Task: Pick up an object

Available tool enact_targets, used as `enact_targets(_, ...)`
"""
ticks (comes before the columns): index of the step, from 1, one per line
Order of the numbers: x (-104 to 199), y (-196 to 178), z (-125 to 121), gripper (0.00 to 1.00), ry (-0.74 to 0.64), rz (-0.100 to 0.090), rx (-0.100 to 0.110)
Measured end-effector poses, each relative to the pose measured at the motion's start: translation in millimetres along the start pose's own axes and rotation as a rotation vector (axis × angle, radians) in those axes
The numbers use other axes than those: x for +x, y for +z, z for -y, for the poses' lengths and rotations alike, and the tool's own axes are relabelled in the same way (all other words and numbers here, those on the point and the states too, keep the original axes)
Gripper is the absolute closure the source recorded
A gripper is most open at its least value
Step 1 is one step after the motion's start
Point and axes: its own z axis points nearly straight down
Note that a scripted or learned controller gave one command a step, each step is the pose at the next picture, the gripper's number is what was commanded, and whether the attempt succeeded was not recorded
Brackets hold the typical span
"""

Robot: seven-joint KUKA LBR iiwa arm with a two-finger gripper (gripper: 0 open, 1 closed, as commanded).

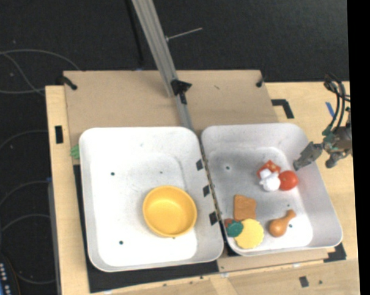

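My gripper (313, 162) hangs over the right rim of the right bin (252, 141), open, with nothing between its fingers. One fingertip (300, 161) reaches close to a red ball (288, 180). Touching that ball on its left is a white and orange toy (269, 176). Toward the bin's front lie a brown toast-like square (244, 206), a yellow round piece (249, 233) with a small green piece (234, 228) at its left, and a tan drumstick shape (281, 223). A yellow bowl (169, 210) sits upright in the left bin (112, 153).
A metal pole (162, 53) slants up from the back of the bench, between the two bins. Black clips (206, 189) join the bins along their shared wall. Bare wooden bench (219, 93) lies behind the bins.
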Motion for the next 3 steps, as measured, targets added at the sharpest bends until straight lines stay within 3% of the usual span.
enact_targets(1, 0.0, 0.0, 0.0, 0.0, 0.0, 0.0, 0.0)
enact_targets(2, -0.5, 51.4, 10.7, 0.0, 0.004, 0.001, 0.005)
enact_targets(3, 6.1, 107.2, 6.3, 0.0, 0.005, 0.001, 0.004)
